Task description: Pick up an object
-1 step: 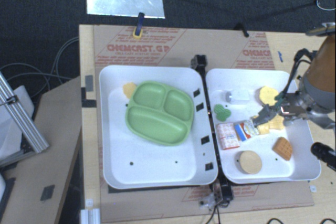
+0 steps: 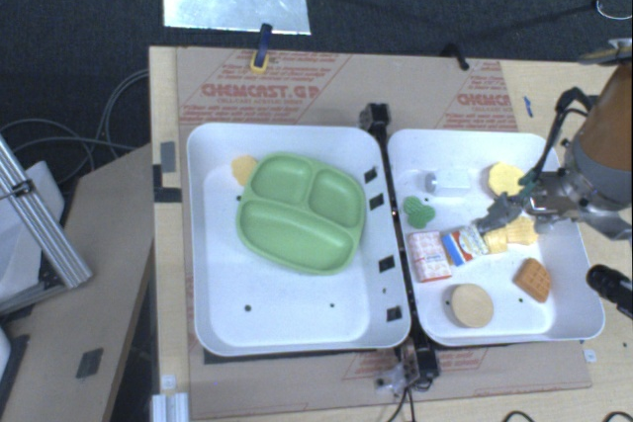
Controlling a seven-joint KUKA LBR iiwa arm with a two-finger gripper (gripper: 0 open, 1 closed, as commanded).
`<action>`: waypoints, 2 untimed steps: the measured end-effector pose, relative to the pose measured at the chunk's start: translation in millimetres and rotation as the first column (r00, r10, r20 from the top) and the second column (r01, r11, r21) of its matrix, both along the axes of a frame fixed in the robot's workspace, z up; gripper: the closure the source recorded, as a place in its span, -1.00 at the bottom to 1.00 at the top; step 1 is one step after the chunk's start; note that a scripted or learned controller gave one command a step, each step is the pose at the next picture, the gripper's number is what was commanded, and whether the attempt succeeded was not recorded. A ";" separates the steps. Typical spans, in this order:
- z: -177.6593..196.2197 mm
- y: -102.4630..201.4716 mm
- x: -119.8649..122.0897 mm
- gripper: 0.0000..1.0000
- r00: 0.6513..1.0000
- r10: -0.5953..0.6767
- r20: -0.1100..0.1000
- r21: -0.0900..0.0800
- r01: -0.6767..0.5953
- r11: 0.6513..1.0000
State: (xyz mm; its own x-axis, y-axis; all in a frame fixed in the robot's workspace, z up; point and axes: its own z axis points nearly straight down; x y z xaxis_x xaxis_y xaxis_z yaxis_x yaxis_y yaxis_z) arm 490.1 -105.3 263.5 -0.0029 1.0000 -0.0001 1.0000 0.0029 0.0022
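Note:
My gripper (image 2: pixel 501 210) hangs low over the right bin (image 2: pixel 574 311), reaching in from the right. It is just above a pale yellow wedge (image 2: pixel 516 234) and close to a blue and orange piece (image 2: pixel 462 245). Nearby lie a yellow round item (image 2: pixel 504 178), a green toy (image 2: pixel 419 211), a red and white packet (image 2: pixel 428 256), a waffle-like square (image 2: pixel 532 280) and a tan disc (image 2: pixel 471 304). Nothing visibly hangs from the gripper.
The left bin (image 2: pixel 287 321) holds a green divided plate (image 2: pixel 301 211) and a small yellow piece (image 2: pixel 243 169) at its back left. A black divider (image 2: pixel 389 212) runs between the bins. A clear item (image 2: pixel 447 181) lies at the back of the right bin.

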 end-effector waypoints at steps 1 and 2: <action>-56.4 -9.4 -1.7 -1.00 1.000 -0.003 -0.005 0.001 0.003 1.000; -102.5 -1.3 1.6 -1.00 1.000 -0.002 -0.006 0.002 0.002 1.000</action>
